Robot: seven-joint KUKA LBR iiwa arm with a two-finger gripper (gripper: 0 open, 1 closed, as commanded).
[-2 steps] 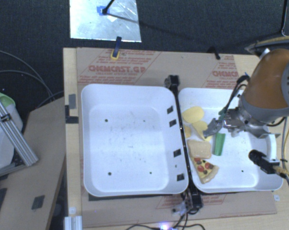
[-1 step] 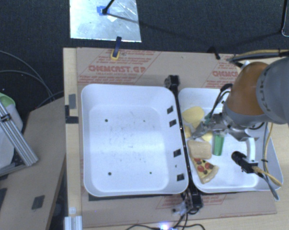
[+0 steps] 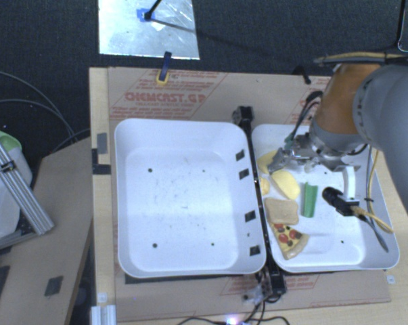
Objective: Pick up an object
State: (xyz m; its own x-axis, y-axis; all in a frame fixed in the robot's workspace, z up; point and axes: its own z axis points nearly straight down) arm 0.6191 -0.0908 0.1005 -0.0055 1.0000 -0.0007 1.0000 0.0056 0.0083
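Camera view from above: the grey arm (image 3: pixel 388 103) with its orange band (image 3: pixel 340 103) comes in from the right and bends down over the right bin (image 3: pixel 339 250). Its gripper (image 3: pixel 289 157) hangs low near the back left of that bin, just above a yellow piece (image 3: pixel 285 184). I cannot tell if the gripper is open or closed. The left bin (image 3: pixel 183 202) is white with tiny dark specks. In the right bin lie the things to pick: the yellow piece, a slice of toast (image 3: pixel 282 210), a pizza slice (image 3: pixel 289 239) and a green stick (image 3: pixel 309 200). Both bins sit on brown cardboard (image 3: pixel 190 90) with red letters. Around it is dark floor (image 3: pixel 41 32), with a shiny sheet (image 3: pixel 148 19) at the top.
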